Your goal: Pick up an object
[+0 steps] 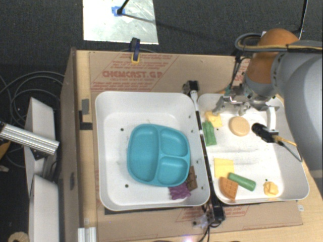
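Dark carpeted floor [202, 14] around a bench topped with brown printed cardboard [151, 69]; silver sheet [119, 14] on the floor beyond the far edge. Two white bins side by side on the cardboard.

Candidates for picking, right bin [295, 188]: beige disc [239, 126], flat on the bin floor toward the far end, just in front of the gripper [236, 105] and apart from it. Gripper low over the far end of that bin; open or closed state not discernible from this angle. Yellow block [214, 120] left of the disc, touching the far end of a green block [209, 133] set along the inner wall. Nearer the front: yellow square [223, 166], green cylinder [241, 181] lying aslant, orange waffle piece [228, 187] touching the cylinder, and a small yellow-orange piece [271, 187] apart at the right.

Grey arm [298, 79] with orange band [275, 39] over the far right corner of the right bin, hiding that corner.

Left bin [151, 97]: teal divided plate [158, 154] at centre; purple piece [177, 191] and brown piece [192, 179] at its front right edge, against the bin wall.
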You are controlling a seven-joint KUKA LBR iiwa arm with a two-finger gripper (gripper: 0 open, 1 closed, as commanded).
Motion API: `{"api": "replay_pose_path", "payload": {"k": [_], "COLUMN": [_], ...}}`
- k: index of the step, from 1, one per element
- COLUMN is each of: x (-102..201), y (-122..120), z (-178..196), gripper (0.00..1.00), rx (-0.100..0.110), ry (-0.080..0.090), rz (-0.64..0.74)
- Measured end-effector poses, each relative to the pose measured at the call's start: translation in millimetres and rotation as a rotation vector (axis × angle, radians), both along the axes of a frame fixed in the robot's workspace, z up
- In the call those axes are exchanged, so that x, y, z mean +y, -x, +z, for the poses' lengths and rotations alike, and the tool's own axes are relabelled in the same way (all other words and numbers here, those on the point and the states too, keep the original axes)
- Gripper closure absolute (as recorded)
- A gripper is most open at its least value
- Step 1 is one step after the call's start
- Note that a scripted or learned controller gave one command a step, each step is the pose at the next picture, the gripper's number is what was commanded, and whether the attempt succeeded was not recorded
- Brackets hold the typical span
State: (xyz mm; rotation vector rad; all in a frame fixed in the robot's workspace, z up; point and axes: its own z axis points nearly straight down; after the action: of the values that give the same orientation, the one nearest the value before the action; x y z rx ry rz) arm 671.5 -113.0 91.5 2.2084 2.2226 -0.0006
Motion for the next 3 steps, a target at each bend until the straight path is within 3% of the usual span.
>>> {"api": "replay_pose_path", "payload": {"k": [1, 2, 3], "x": [21, 28, 23], "y": [24, 46, 54], "z": [9, 0, 4], "gripper": [0.0, 0.0, 0.0], "rx": [0.005, -0.018, -0.004], "ry": [-0.006, 0.0, -0.004], "rz": [0.0, -0.003, -0.005]}}
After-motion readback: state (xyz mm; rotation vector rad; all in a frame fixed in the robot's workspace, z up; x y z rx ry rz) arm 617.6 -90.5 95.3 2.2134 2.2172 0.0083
